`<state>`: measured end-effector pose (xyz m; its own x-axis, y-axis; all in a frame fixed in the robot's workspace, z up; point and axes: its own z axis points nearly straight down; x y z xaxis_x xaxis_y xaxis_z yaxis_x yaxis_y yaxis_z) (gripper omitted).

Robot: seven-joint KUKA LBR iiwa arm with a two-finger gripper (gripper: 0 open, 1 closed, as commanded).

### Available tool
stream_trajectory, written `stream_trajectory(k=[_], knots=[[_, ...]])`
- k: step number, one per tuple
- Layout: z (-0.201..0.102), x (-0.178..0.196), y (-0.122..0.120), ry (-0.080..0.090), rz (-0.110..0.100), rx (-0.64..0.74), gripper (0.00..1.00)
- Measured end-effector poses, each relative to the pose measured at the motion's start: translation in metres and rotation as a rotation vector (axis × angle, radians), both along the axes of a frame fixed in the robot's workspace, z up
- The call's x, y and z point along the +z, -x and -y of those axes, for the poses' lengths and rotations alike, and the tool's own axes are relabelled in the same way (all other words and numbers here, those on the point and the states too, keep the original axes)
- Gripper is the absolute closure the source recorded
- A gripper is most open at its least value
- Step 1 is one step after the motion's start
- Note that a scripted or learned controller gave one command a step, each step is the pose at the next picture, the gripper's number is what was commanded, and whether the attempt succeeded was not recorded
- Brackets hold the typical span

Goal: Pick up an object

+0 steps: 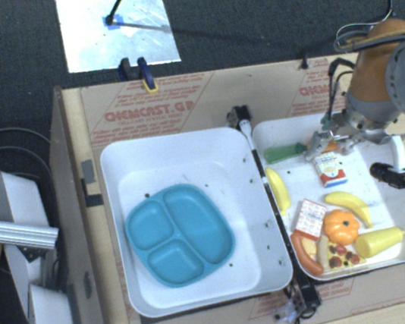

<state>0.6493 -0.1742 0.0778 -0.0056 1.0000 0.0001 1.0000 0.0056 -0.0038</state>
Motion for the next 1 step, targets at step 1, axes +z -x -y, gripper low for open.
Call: stream_trajectory(k=[1], knots=[[-0.0216, 0.0065, 0.0333, -0.001, 0.002, -0.004, 0.0]])
